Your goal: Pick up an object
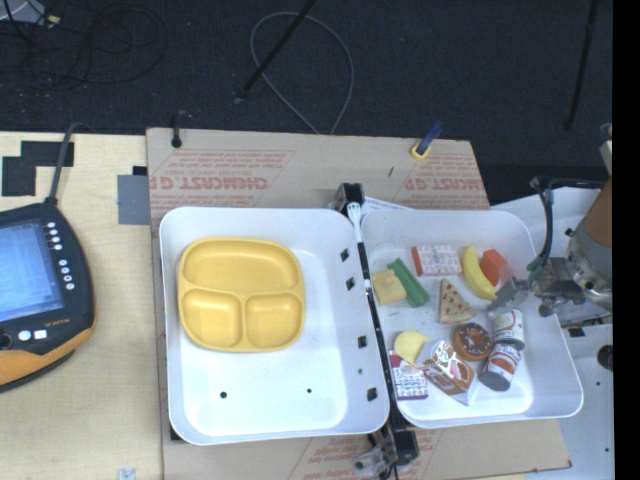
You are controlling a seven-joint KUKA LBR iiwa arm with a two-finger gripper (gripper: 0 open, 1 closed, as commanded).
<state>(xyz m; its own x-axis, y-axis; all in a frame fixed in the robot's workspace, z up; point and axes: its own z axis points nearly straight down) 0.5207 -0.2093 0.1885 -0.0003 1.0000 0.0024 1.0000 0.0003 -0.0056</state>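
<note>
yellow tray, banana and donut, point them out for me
yellow tray [241, 294], camera view, on the ridge between its compartments.
banana [477, 274], camera view, on the middle of its curve.
donut [471, 341], camera view, on its frosted top.

Single fixed camera, mounted above the tabletop [90, 168] and tilted downward, far enough back to take in both white bins whole. The left bin [200, 408] sits near frame centre, the right bin [545, 388] toward the right edge; dark floor with cables fills the top band.
</note>
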